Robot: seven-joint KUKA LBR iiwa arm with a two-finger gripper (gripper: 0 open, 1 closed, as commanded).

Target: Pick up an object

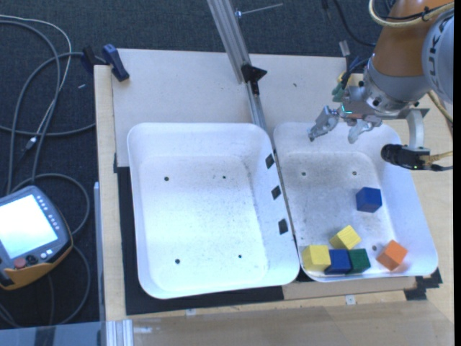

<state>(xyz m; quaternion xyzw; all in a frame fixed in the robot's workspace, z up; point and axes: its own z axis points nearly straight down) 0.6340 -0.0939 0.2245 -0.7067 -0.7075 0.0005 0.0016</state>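
Blocks lay in the right bin (403, 193), all small painted cubes: a lone blue block (368, 199) near its middle, and toward its near edge a cluster of two yellow blocks (348, 236), a second blue one (338, 261), a green one (359, 259) and an orange one (392, 254). The gripper (338, 127) hung over the bin's far rim, well apart from the blocks, its two metal fingers (320, 126) spread wide with nothing between them. The bin was shallow, white, speckled plastic with rounded corners.
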